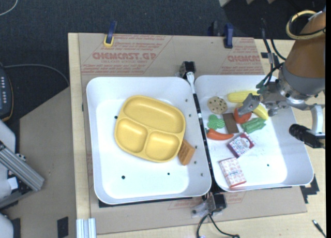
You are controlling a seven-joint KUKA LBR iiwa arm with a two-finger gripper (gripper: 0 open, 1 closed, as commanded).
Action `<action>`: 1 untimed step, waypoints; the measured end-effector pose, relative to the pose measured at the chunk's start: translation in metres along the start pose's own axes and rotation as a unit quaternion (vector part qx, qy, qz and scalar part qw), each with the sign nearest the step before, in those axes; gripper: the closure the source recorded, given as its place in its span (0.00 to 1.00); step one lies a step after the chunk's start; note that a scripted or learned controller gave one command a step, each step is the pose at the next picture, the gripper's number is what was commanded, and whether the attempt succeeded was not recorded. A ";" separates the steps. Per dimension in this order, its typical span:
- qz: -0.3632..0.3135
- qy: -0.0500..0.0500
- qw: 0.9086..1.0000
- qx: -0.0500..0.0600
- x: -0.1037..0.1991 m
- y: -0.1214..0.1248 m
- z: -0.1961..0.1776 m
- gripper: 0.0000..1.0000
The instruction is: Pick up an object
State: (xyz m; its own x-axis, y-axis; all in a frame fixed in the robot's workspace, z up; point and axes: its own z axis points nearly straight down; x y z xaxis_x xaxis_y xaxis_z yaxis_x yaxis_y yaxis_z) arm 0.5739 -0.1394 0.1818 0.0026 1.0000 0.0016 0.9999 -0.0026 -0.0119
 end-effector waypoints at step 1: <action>-0.001 -0.001 1.000 -0.006 0.000 0.003 -0.006 0.00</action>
